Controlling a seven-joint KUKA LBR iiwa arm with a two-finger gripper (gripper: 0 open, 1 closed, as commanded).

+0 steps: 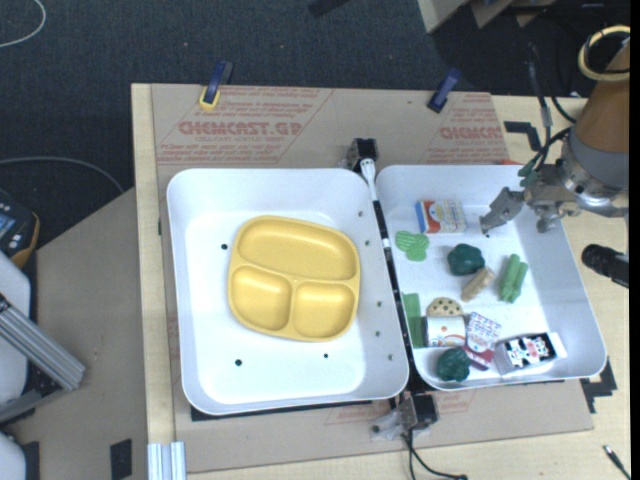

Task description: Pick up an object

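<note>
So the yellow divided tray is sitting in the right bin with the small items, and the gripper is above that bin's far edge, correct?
Not quite. The camera view shows the yellow divided tray alone in the left bin; the small items lie in the right bin. The gripper is indeed above the right bin's far edge.

A flat bench (150, 268) topped with a brown cardboard sheet printed in red lettering carries two shallow white plastic bins side by side. The left bin (200, 368) and the right bin (580, 318) touch along their inner edges. Blue clamps (214, 82) grip the sheet's far edge.
</note>
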